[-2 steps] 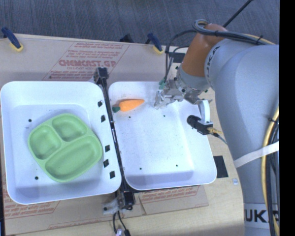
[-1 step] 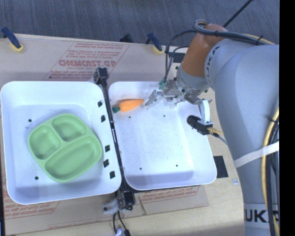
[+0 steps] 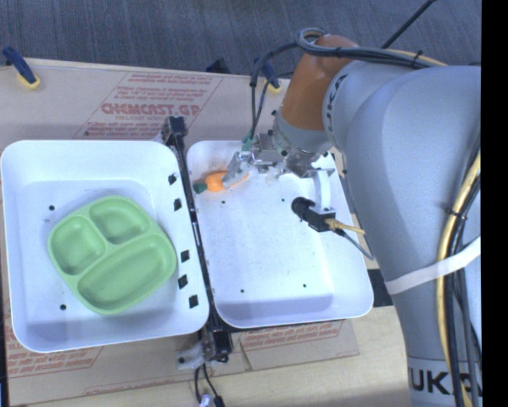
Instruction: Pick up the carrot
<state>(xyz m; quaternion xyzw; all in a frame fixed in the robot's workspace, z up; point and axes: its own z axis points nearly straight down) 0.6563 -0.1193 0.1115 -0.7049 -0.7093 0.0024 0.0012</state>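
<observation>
Camera view: I see the carrot (image 3: 219, 181) near the right bin's (image 3: 270, 308) far-left corner, long axis left-right, green end left; the gripper (image 3: 252, 161) touches it, grip state I cannot tell.

Two shallow white plastic bins (image 3: 33, 227) (image 3: 347, 287) sit side by side. One green three-compartment plastic plate (image 3: 112, 253), one small orange carrot (image 3: 213, 181), and two blue clamps (image 3: 20, 66) (image 3: 270, 76).

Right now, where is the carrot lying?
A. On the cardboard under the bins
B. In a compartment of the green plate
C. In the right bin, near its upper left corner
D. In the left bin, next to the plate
C: the carrot lies on the floor of the right bin, close to its upper left corner, while the green plate sits in the left bin.
</observation>
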